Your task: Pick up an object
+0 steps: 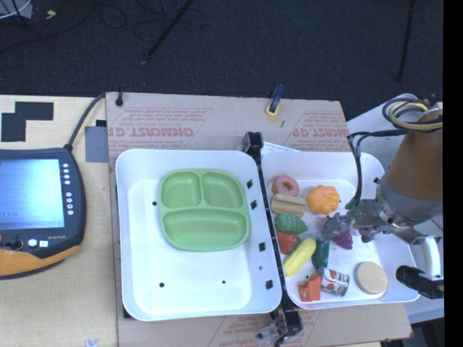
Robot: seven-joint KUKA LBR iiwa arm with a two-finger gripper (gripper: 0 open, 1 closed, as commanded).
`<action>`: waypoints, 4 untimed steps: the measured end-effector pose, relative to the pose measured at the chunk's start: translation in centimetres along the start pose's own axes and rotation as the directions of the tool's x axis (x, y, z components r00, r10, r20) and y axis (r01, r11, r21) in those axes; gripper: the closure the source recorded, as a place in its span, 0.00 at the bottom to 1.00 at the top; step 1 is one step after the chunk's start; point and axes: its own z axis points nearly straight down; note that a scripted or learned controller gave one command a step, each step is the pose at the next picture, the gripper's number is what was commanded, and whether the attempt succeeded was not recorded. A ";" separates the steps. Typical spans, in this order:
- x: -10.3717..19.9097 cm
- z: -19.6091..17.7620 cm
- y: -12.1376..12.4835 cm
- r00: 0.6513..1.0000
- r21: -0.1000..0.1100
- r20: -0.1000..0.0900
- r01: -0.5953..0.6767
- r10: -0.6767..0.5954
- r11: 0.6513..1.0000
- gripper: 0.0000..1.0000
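Camera view looked down at a slant on two white bins side by side, and you would have seen the arm reaching in from the right, its hand low over the right bin. That hand sat among the toy food, right at a purple piece, but whether it was spread or pressed together I could not tell; nothing was visibly pinched between it. The candidates all lay in that right bin: a pink donut and an orange pumpkin toward the far side, a tan bun and a green leafy piece below them, a yellow banana beside a red item, and near the front edge a small red carton, a can and a round biscuit. I judged the step to be the descent or closing on the purple piece, with no lift begun. Your next move called for a firm close, then a straight rise. Room was tight: the pumpkin and a dark green piece crowded the hand, and the bin's divider stood to the left. The left bin held a green divided plate with bare floor around it.
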 end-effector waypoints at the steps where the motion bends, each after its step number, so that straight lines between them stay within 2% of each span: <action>1: 0.0 -0.6 0.3 1.000 -0.012 0.002 0.002 -0.002 1.000 0.00; 2: 0.2 4.8 1.3 1.000 -0.008 0.000 0.004 -0.004 1.000 0.00; 3: 0.1 7.9 1.8 1.000 -0.031 0.005 0.001 -0.001 1.000 0.00; 4: 0.0 7.6 1.3 1.000 -0.014 0.002 -0.007 0.007 1.000 1.00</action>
